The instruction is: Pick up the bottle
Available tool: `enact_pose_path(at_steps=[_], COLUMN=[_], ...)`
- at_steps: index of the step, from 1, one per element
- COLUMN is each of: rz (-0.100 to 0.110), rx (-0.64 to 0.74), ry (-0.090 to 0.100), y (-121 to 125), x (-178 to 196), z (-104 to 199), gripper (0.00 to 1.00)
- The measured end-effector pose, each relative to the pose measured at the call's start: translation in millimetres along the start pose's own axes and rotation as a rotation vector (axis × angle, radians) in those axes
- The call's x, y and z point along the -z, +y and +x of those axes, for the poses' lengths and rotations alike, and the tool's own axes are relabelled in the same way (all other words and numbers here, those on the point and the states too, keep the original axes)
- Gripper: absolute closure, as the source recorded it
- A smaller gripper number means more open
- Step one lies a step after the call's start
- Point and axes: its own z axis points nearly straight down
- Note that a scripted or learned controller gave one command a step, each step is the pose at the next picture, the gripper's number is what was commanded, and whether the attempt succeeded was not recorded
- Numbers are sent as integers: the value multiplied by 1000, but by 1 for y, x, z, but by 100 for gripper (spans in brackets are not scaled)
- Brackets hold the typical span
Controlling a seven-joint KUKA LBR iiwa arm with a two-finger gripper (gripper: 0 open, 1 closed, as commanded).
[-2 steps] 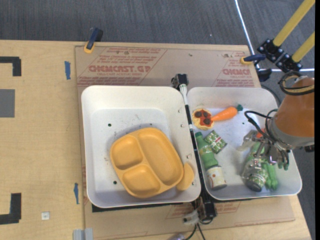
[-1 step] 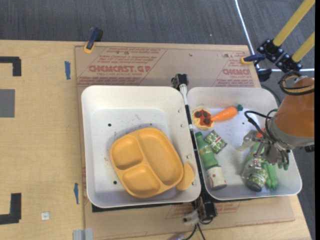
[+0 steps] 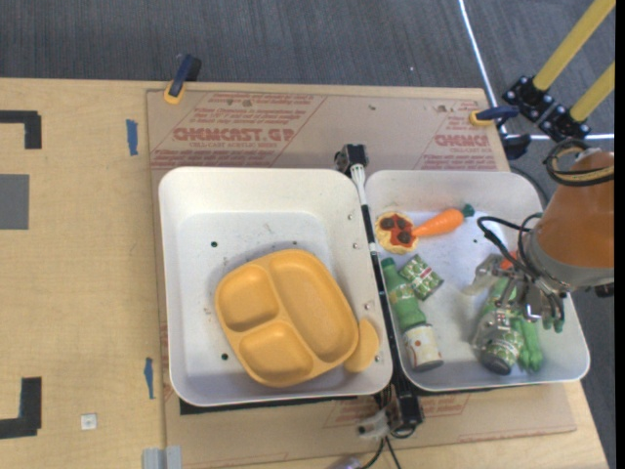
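The gripper (image 3: 500,332) is down in the right-hand shallow white bin (image 3: 459,377), low near that bin's front right corner, and honestly I can't tell its state from this angle since the metal parts and cables blur together down there. It sits right on top of some green stuff, probably a green plastic toy vegetable (image 3: 532,345), with a greyish round end poking out below it that I can't identify. The task's thing, the green plastic bottle with a white label and reddish cap end (image 3: 408,319), is lying flat along the left wall of the same bin, well apart from the gripper, with a small green-and-white carton (image 3: 422,278) just beside its upper end. Further back in the bin are an orange toy carrot (image 3: 437,224) and a little round toy pizza (image 3: 395,229). Biggest risk as I see it: the arm is over the wrong item, so closing here probably grabs the veggie or nothing. Also the bottle hugs the wall, so a finger might not fit on that side and it could roll or slip out. The yellow divided plate (image 3: 285,315) in the left bin isn't in play.
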Motion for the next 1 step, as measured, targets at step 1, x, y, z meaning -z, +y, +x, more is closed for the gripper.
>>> enact_pose_path(at_steps=[1], rz=[0], rx=[0], ry=[0], y=[0], x=[0], z=[0], gripper=[0])
